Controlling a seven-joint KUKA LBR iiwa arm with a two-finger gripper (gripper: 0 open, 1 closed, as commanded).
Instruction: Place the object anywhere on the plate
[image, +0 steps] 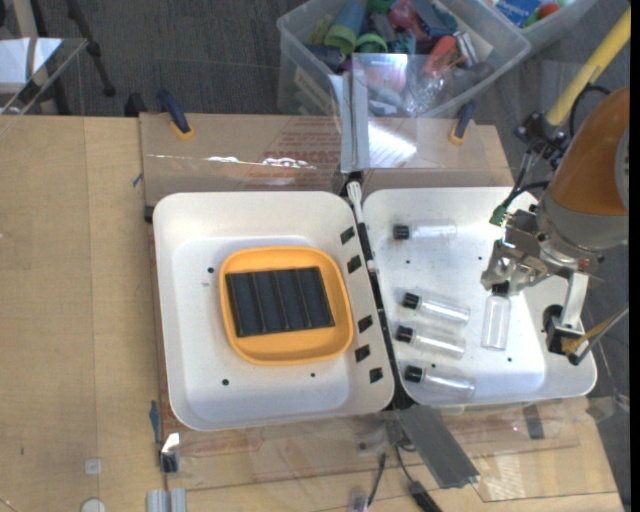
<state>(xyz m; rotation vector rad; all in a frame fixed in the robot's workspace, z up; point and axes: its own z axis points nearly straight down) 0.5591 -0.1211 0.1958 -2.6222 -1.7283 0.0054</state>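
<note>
I count two white bins side by side on the wooden surface (70, 300), one plate and five vials. The plate (285, 347) is orange with a dark ribbed middle and lies flat in the left bin (190, 300), a little toward the divider. All five vials are clear tubes lying on their sides in the right bin (470, 205). Four of them have black caps I can see, and all four caps point toward the divider, with the tubes running roughly across the view. The top vial (428, 232) lies alone near the far wall. The second vial (438, 306), the third vial (435, 342) and the bottom vial (443, 381) lie stacked one below the next along the near half, close together but apart. The fifth vial (495, 324) lies the other way, its long axis running from the far side to the near side of the bin, well to the right of the other four. Its far end sits just under my gripper (505, 272), and I cannot make out its cap or whether I am touching it. My gripper hangs low over the right side of that bin, and I cannot tell whether it is released or clenched. Four small black tabs (353, 264) run down the divider between the bins. Behind the bins stands a clear box (400, 50) of mixed coloured items.
</note>
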